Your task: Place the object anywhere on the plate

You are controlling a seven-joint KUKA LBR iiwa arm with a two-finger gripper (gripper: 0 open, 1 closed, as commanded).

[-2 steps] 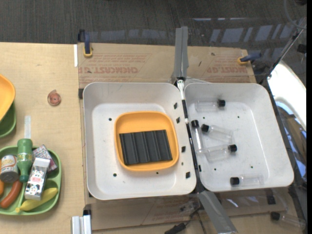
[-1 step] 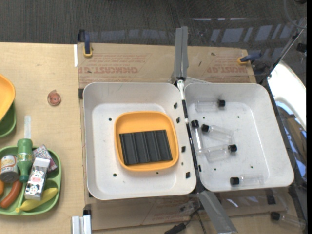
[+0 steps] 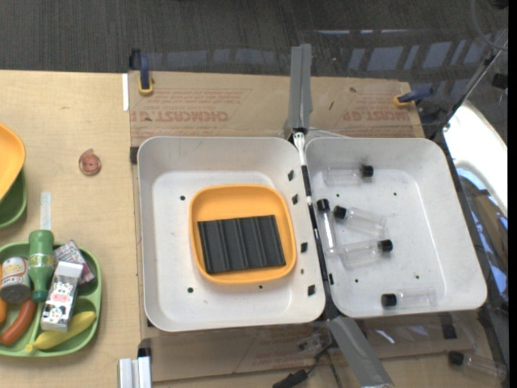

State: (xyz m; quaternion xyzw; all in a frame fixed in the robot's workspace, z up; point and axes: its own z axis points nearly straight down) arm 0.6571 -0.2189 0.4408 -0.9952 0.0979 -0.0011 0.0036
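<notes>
An orange-yellow plate (image 3: 242, 197) lies in the middle of the left white bin (image 3: 161, 241). A dark grey ribbed rectangular object (image 3: 242, 243) rests flat on the plate, covering most of its inner area. Several clear tubes with black caps lie in the right white bin (image 3: 440, 217), among them one at the back (image 3: 349, 173), one in the middle (image 3: 359, 218) and one near the front edge (image 3: 408, 299).
On the wooden table at left stand a green tray of toy food (image 3: 81, 318), a yellow bowl (image 3: 8, 164) and a small pink disc (image 3: 90, 163). Cardboard (image 3: 210, 107) lies under the bins, with clamps at its back corners.
</notes>
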